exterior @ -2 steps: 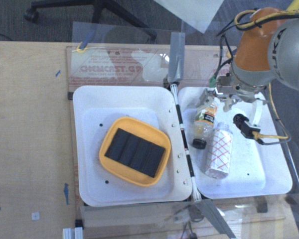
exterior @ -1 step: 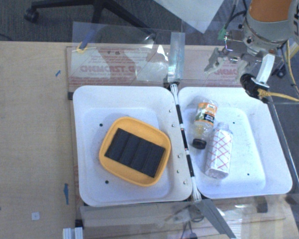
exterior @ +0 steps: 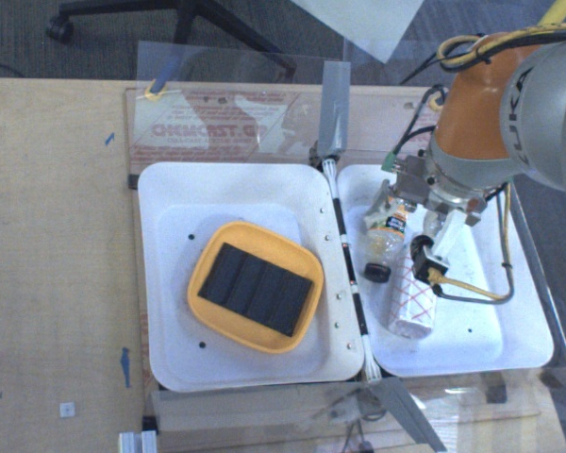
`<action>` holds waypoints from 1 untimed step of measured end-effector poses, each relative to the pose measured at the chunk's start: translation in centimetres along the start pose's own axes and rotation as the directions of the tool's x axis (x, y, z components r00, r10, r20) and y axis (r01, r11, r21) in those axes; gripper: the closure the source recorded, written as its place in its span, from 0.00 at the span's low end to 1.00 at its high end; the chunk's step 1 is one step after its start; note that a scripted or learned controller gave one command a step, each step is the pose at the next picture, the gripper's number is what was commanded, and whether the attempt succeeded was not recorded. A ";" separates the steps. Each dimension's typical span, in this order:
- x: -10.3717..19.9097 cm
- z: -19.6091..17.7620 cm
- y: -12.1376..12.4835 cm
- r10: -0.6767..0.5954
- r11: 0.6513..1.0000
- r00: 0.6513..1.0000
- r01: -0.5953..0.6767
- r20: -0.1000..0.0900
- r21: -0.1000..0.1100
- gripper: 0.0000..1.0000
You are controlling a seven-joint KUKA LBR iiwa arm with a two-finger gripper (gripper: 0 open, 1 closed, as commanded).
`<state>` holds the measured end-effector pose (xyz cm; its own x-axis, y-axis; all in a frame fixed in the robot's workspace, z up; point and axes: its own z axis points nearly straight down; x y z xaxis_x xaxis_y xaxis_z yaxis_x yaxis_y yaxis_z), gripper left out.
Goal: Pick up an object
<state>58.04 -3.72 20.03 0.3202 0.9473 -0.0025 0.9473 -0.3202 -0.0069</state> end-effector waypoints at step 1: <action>-3.5 7.8 2.6 -0.067 0.998 0.998 0.067 -0.001 -0.003 0.00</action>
<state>59.37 -7.86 12.23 0.2564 0.9666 -0.0009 0.9666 -0.2564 -0.0041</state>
